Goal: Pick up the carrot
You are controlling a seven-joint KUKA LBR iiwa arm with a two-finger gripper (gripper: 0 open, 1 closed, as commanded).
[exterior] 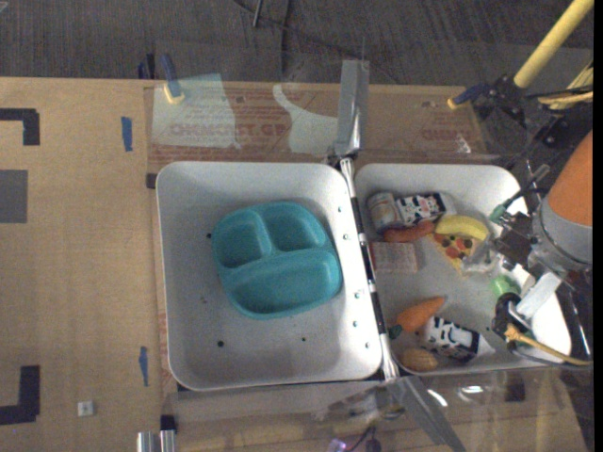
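Cardboard-covered bench holding two white bins: the carrot [421,313] lies loose in the right bin's [415,173] near half, the gripper [511,241] over its right side, seemingly placed to reach it, open or closed I cannot tell.

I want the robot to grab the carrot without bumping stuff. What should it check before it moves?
1. Carrot in plain sight: the carrot lies in the right bin with nothing on top of it. Ok.
2. Gripper over the carrot: the gripper is at the bin's right side, well away from the carrot. Not ok.
3. Room around the carrot: the black-and-white carton lies close below it, and I can't see if they touch. Cannot tell.
4. Space at the wall: the carrot's thick end is near the divider between the bins. Cannot tell.
5. Teal plate out of the way: it sits in the left bin. Ok.
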